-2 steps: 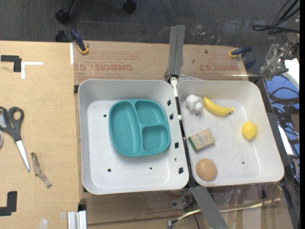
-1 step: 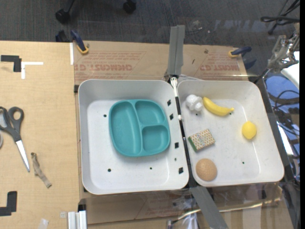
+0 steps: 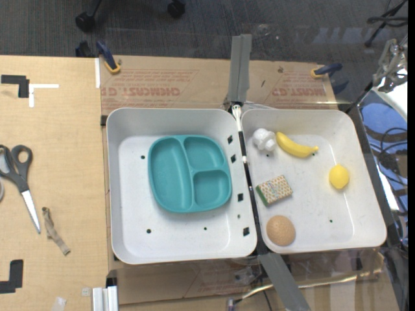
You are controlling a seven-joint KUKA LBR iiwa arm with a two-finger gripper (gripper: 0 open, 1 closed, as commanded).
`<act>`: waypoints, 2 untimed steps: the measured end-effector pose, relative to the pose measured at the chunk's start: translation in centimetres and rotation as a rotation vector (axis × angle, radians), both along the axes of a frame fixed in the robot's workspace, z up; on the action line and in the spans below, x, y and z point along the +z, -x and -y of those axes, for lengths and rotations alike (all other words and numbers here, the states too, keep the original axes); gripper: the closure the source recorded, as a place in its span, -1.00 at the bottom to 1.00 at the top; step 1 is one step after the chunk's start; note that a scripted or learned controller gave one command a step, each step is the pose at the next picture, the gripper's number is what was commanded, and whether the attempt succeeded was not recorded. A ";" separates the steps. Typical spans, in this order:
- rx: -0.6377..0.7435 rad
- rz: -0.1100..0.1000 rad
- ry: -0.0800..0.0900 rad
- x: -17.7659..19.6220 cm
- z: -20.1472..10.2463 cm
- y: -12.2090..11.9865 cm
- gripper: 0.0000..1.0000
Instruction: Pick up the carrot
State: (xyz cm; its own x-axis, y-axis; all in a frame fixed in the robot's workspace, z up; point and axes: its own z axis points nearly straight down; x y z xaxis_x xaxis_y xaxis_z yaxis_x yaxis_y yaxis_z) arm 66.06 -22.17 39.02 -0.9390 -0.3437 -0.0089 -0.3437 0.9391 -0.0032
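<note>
The right bin holds a yellow banana near its back, with a small white lumpy object just left of it. A yellow lemon lies toward the right wall. A small patterned block sits near the left wall. A tan round item rests by the front wall.
The left bin carries a teal divided plate at its middle. Scissors lie on the cardboard at the far left. Cables and metal parts crowd the right side beyond the bins.
</note>
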 end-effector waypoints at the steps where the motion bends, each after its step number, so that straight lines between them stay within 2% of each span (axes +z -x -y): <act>1: 0.288 -0.005 0.000 -2.6 0.0 2.2 1.00; 2: 0.545 0.001 0.003 1.0 0.0 0.0 1.00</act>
